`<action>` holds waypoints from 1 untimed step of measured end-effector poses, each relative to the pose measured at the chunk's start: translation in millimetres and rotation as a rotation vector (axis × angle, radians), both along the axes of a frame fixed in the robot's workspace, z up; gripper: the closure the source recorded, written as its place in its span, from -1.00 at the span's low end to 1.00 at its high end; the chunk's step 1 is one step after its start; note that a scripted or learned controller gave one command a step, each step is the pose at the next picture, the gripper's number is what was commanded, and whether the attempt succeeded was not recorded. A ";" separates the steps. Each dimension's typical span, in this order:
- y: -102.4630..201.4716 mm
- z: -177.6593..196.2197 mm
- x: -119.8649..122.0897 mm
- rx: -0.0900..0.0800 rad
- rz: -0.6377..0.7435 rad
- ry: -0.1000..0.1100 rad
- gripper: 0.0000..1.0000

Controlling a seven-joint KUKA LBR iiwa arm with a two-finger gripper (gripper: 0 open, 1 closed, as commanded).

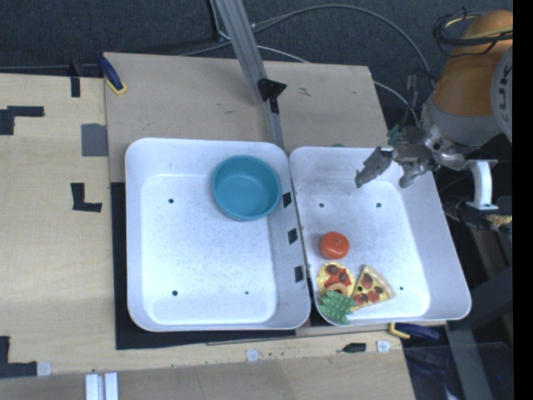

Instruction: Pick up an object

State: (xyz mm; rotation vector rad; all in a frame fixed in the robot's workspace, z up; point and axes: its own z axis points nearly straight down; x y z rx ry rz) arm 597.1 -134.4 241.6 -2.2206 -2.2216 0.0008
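1. The step in hand reads as the approach: the gripper (388, 172) hangs over the far part of the right bin (433, 248), with nothing between its fingers.
2. The fingers stand spread wide, one prong toward the bin's middle and one nearer its right wall; the view is slanted, so how high they sit above the bin floor is hard to judge.
3. Candidate objects lie in the near part of the same bin: a red tomato (335, 244) alone, and nearer the front rim two pizza slices (356, 283) with a green leafy piece (337, 307) touching them.
4. A blue bowl (246, 187) sits in the far part of the left bin (158, 257).
5. The next move calls for travel toward the near end, centring over the tomato, probably the easiest target, then descent and closing.
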 end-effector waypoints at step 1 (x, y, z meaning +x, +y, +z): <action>-2.2 -61.1 2.1 0.000 0.000 0.002 -1.00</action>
